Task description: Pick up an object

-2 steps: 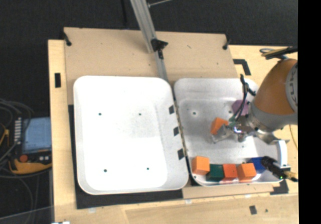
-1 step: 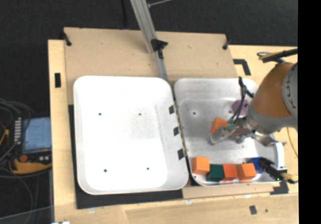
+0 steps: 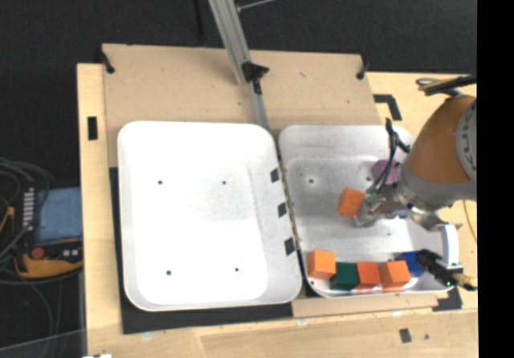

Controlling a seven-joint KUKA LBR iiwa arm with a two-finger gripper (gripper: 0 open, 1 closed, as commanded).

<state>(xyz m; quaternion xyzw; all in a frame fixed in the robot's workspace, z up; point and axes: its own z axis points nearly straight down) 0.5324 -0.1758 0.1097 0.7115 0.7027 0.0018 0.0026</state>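
An orange block (image 3: 350, 202) sits tilted near the middle of the right bin (image 3: 321, 156). My gripper (image 3: 368, 212) is low in that bin, right against the block's right side; whether it grips the block is unclear from this angle. The grey arm with its orange band (image 3: 438, 148) reaches in from the right and hides the bin floor beneath it.
Along the right bin's front wall lie an orange block (image 3: 323, 262), a green block (image 3: 346, 274), two more orange blocks (image 3: 381, 274) and a blue block (image 3: 413, 262). A purple object (image 3: 387, 172) peeks out beside the wrist. The left bin (image 3: 136, 188) adjoins on the left.
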